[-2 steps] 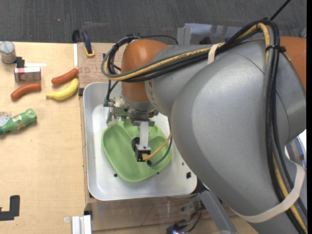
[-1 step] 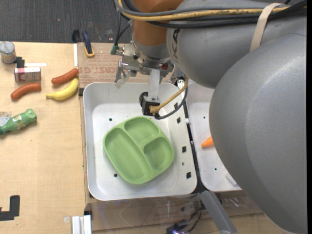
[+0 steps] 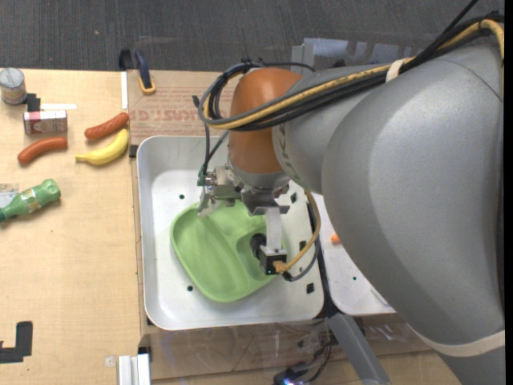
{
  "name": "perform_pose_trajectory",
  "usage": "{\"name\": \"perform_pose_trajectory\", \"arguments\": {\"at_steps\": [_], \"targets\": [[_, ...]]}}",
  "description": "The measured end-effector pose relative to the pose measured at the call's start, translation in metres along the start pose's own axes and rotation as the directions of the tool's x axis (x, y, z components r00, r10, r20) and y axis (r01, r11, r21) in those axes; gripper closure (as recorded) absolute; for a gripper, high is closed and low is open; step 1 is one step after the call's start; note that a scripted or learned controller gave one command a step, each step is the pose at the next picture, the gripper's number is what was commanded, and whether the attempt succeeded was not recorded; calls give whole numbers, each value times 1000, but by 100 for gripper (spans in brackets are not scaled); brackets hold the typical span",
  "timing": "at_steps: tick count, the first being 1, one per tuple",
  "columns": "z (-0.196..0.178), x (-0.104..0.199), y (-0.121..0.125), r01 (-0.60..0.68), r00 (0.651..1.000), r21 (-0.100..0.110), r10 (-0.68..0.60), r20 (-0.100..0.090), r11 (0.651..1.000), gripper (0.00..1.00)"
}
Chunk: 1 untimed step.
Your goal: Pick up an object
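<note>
A light green shallow dish (image 3: 210,257) lies in the left white bin (image 3: 149,215), filling most of its floor. My gripper (image 3: 234,202) hangs under the orange wrist band (image 3: 258,127), low over the dish's far edge. The wrist and the grey arm hide where the gripper meets the dish. A black part on the gripper's side (image 3: 269,253), with cables, lies over the dish's right part.
The wooden bench on the left bears a banana (image 3: 104,152), two red sausages (image 3: 107,125) (image 3: 42,148), a green bottle (image 3: 32,199), a small box (image 3: 44,121) and a can (image 3: 11,85). The arm covers most of the right bin (image 3: 353,283), where a small orange bit (image 3: 334,237) peeks out.
</note>
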State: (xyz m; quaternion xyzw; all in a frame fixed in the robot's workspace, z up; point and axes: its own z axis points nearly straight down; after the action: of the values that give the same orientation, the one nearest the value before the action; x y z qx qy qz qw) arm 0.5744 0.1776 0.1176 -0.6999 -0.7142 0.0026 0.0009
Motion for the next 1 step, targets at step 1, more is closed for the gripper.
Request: {"name": "perform_pose_trajectory", "arguments": {"at_steps": [1], "targets": [[24,48,-35,118,993,-6,-118,2,993,0]]}}
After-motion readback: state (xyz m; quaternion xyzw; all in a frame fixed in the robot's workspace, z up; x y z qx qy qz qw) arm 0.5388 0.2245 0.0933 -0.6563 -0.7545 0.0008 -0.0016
